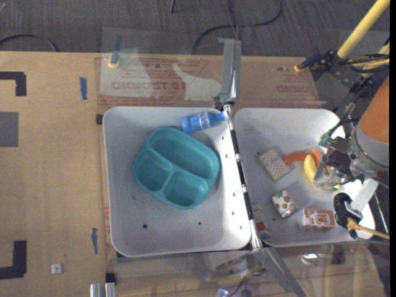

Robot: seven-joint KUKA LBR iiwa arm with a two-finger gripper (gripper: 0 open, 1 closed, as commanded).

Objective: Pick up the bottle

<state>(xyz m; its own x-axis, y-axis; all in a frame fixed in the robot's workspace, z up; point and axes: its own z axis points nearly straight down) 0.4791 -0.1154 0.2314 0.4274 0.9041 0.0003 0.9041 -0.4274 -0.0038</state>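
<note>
The bottle point(202, 120) is clear plastic with a blue label. It lies on its side at the back of the left bin point(124, 228), close to the divider between the bins. My gripper point(330, 169) hangs low over the right side of the right bin point(260, 122), beside a yellow and an orange item, far to the right of the bottle. The grey arm with its orange band point(378, 119) rises from it at the right edge.
A teal compartment plate point(176, 167) fills the middle of the left bin, just in front of the bottle. The right bin holds a patterned packet point(273, 164), a yellow item point(309, 166), a small carton point(284, 203) and a box point(318, 218).
</note>
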